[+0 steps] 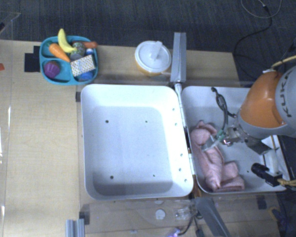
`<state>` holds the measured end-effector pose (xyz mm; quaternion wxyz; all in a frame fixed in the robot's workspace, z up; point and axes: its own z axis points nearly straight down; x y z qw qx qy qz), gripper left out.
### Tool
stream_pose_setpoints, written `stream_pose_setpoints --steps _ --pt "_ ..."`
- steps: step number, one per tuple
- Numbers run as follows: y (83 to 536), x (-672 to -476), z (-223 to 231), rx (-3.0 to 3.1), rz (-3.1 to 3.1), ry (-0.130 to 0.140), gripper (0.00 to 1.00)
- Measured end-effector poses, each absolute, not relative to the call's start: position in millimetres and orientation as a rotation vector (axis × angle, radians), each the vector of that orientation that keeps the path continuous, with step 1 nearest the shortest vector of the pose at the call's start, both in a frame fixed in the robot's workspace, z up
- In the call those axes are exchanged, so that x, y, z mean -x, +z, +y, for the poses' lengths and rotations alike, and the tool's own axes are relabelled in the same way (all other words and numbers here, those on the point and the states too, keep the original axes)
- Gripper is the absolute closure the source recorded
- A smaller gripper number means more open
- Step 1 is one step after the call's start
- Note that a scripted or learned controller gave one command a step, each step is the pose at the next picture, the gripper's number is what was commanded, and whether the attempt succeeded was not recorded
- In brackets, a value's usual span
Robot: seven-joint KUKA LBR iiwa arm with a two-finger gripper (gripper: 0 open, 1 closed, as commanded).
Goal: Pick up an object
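Note:
A pink soft toy (213, 163) lies along the left side of the right bin (246, 94), with its limbs spread toward the front wall. My gripper (220, 139) hangs low over the toy's upper part, close to or touching the pink fabric. The grey arm with its orange band (260, 105) reaches in from the right above the bin.
The left bin (130, 139) sits beside the right one, separated by a metal rail (178, 58). Behind the bins on the bench stand a blue tray of toy food (68, 59) and a white lidded cup (153, 57).

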<state>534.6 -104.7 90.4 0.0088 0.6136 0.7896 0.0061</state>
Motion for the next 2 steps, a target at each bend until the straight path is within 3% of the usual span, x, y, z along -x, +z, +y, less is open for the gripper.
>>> stream_pose_setpoints --steps 1,2 --pt "100.7 -538.8 -104.5 -1.911 2.464 0.025 1.00" --pt "183.1 -588.4 -38.2 -1.587 2.707 0.004 1.00"
